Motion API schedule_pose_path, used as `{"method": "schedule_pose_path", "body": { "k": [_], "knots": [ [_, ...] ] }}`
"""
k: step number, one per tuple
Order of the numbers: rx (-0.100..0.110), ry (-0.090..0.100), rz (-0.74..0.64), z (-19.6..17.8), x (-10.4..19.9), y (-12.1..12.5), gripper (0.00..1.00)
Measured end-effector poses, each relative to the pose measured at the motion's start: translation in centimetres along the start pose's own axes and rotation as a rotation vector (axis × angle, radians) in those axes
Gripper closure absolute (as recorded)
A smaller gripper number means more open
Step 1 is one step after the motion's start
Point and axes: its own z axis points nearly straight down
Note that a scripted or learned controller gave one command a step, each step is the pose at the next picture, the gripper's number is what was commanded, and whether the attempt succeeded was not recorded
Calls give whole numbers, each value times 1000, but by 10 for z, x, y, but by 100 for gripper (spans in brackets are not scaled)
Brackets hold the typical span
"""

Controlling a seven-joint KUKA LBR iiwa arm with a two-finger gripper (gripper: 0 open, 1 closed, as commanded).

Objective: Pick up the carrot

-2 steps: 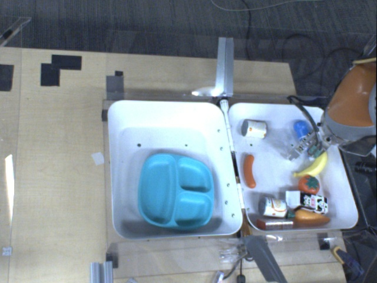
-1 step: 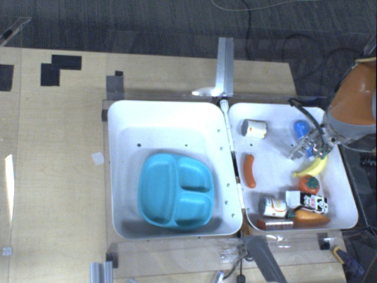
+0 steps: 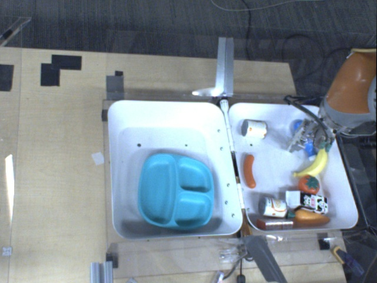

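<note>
Across the bench sit two white bins: the left bin [image 3: 123, 158] holds a blue tray [image 3: 175, 188], and the right bin [image 3: 347, 208] holds the clutter. Over its far right corner hangs the arm [image 3: 352, 90], with the gripper [image 3: 308, 139] low among the items there, just above the banana [image 3: 315, 164]; whether it is open or holding anything I cannot tell, since it blurs into a blue object beside it. Smaller things follow: a white cup [image 3: 254, 128], a red sausage [image 3: 250, 171], a tomato [image 3: 309, 184] and a can [image 3: 274, 207]. By my reading the carrot [image 3: 310, 218] is the orange piece lying along the near wall, well apart from the gripper. Judged so, nothing is done: the reach, grasp and lift all remain.
</note>
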Motion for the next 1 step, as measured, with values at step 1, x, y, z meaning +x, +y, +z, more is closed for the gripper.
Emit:
{"method": "schedule_pose_path", "body": {
  "k": [1],
  "knots": [
    [0, 0, 261, 0, 12, 26, 100]
  ]
}}
